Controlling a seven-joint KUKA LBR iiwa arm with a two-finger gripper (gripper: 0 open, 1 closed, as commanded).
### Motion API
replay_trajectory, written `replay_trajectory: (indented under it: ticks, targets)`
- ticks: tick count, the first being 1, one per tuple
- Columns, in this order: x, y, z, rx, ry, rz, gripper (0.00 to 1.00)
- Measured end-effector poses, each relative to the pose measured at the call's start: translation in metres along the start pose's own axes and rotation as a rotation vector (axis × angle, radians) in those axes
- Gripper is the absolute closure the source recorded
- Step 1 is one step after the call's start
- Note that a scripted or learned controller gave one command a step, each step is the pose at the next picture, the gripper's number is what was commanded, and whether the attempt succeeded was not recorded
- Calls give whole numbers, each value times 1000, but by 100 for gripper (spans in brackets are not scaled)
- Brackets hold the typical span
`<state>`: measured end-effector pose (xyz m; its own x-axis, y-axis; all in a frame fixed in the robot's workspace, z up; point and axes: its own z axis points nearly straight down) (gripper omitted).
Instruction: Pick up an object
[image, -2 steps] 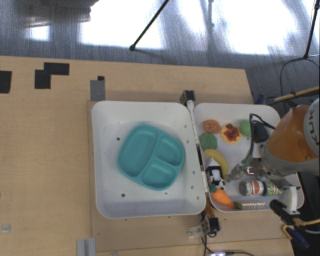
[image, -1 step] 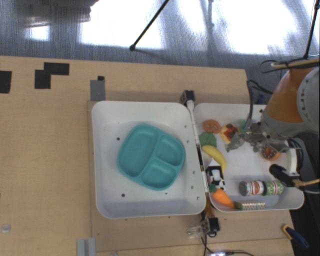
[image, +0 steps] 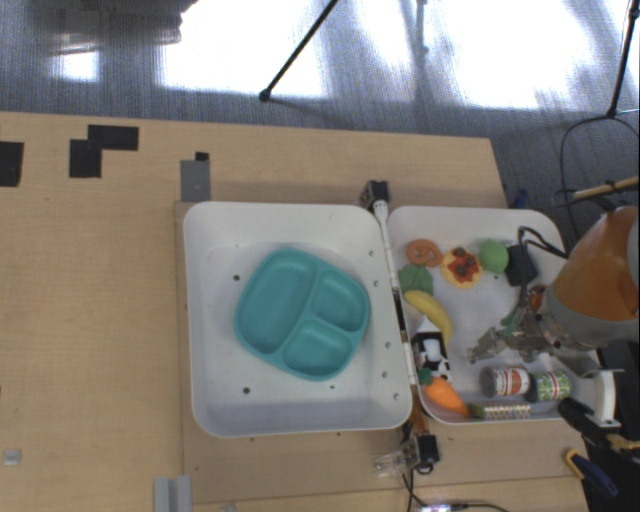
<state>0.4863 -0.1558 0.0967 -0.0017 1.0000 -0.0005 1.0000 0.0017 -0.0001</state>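
Left bin: teal plate being held | right bin: toys being kept, banana unlifted | gripper being poised over bin; finger state cannot be told | pick judged not yet done

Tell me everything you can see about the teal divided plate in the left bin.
The teal divided plate looks like smooth plastic, a rounded square with a raised rim and three shallow compartments: one large on its left, two smaller on its right. It lies flat, right side up, turned at an angle to the walls of the left bin, roughly in the middle of the floor. It rests on the bin floor and touches nothing else. Its compartments hold no items. The end effector is over the right bin, well away.
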Motion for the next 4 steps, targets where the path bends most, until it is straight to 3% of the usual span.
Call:
replay_trajectory:
  ticks: [1, 2, 3, 4]
  targets:
    - [-49, 3, 10, -4, 4, -3, 0]
    - [-49, 3, 10, -4, 4, -1, 0]
    - [-31, 3, 10, -8, -4, -2, 0]
    - [16, 3, 10, -10, -2, -2, 0]
